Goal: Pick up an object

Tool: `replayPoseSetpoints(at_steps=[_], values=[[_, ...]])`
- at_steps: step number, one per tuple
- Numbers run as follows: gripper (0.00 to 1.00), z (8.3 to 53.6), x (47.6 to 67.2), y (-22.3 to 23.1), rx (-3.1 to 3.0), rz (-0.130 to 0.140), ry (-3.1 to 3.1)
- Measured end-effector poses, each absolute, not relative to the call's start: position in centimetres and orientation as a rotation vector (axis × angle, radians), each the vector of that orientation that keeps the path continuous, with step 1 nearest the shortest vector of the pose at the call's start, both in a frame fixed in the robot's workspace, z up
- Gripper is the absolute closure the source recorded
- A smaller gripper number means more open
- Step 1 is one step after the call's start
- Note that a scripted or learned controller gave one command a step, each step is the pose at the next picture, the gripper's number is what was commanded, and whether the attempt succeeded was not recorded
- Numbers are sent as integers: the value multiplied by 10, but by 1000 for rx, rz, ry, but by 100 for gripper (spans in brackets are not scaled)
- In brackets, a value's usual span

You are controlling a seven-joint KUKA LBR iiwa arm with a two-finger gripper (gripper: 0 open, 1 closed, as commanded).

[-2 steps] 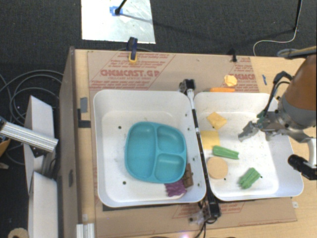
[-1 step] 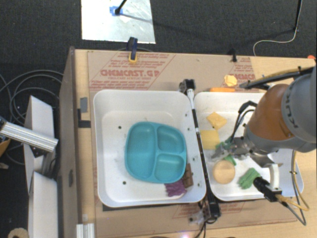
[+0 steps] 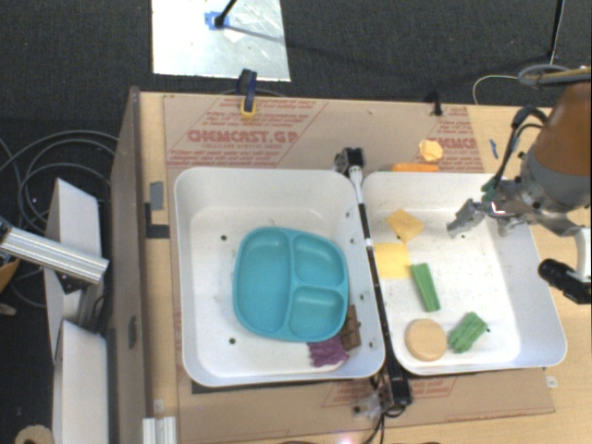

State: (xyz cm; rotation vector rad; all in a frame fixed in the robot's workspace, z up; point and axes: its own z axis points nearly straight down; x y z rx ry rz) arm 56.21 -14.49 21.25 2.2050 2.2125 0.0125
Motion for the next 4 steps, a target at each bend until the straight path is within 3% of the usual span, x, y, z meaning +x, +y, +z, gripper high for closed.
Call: replayPoseSetpoints(at_steps=[1, 2, 3, 4], values=[[0, 120, 532, -100, 2220, -4, 2233], [0, 82, 533, -107, 2221, -2, 2224], [100, 95, 535, -107, 2218, 3, 2222], [100, 190, 562, -36, 2202, 17, 2231]])
